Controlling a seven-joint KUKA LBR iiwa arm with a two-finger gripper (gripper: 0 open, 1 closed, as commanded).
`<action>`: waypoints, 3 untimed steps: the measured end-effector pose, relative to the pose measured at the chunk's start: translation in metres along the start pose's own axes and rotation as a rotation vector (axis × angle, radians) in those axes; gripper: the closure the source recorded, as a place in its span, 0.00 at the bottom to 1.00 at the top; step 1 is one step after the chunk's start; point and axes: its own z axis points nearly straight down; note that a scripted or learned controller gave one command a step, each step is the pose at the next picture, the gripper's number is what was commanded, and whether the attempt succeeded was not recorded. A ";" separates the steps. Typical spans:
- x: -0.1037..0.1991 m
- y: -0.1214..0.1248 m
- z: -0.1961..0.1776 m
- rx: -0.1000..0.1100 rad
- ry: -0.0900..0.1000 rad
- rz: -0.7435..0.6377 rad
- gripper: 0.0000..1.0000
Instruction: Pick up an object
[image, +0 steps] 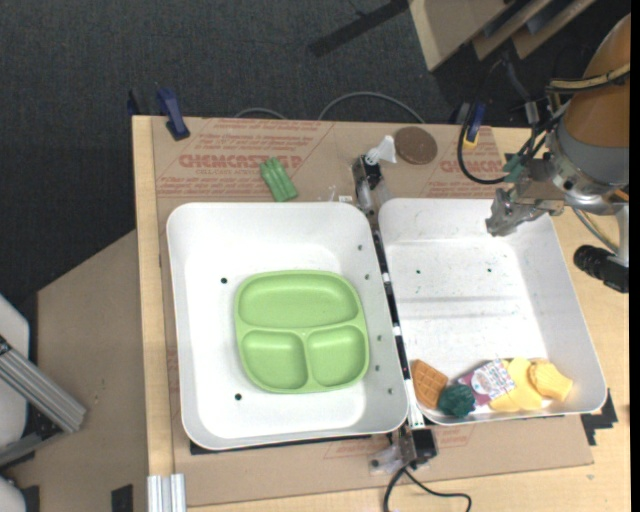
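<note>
Tabletop (300, 145): brown cardboard-covered surface with red printed lettering, carrying two shallow white plastic bins side by side.

Left white bin (200, 250): holds one pale green three-compartment plastic tray (300, 330), lying flat near the bin's centre.

Right white bin (470, 290): contents gathered along its near edge. From left to right: a tan waffle-patterned piece (429, 379); a dark green bumpy lump (458, 400) just beside it; a small pink-and-white printed packet (492, 379); yellow blocky toy pieces (535, 387), touching the packet. These items are packed close together.

End effector (508, 215): grey metal, at the far right corner of the right bin, above the bin's rim, well apart from the cluster of objects. Nothing is visible between its fingers; whether they are apart or together cannot be told.

Arm (600, 120): grey with orange band, entering from the right.

Outside the bins, on the tabletop: a green ridged block (279, 180) and a brown round disc (415, 146).
</note>
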 end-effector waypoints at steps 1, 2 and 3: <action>-0.008 -0.020 0.050 0.015 0.005 0.000 1.00; 0.015 -0.021 0.030 0.006 0.004 -0.005 1.00; 0.067 -0.067 0.074 0.017 0.007 -0.006 1.00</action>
